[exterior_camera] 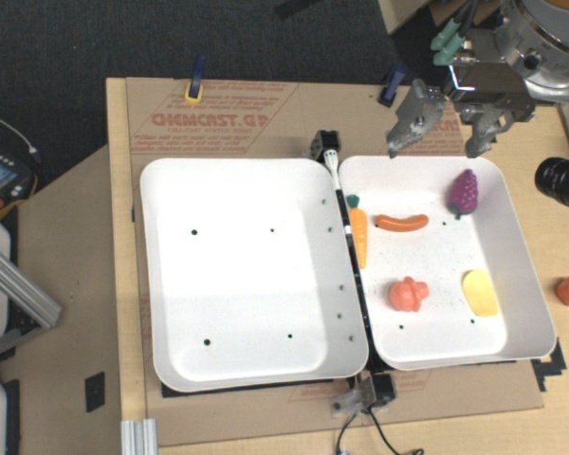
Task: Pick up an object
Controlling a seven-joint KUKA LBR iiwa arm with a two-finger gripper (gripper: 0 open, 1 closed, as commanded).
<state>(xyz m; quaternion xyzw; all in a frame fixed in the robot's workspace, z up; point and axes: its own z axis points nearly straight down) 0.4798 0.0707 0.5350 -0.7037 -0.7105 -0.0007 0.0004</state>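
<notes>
You have 2 shallow white bins side by side on a brown cardboard sheet [218,112] printed with red lettering. The left bin [171,254] shows a plain white floor marked by 4 small dark dots.

Along the left wall of the right bin [522,282] lies an orange carrot [358,235] with a green tip, pointing lengthwise down the divider. Just right of it sits a curved reddish sausage [400,222]. Below that you see a lumpy pink-red piece [408,294], then a yellow piece [480,292] near the right wall. A purple bunch of grapes [464,192] rests in the far right corner.

The gripper [440,142] hangs above the far rim of the right bin, fingers spread wide, nothing between them. Grapes lie nearest it.

Dark carpet surrounds the bench.
</notes>
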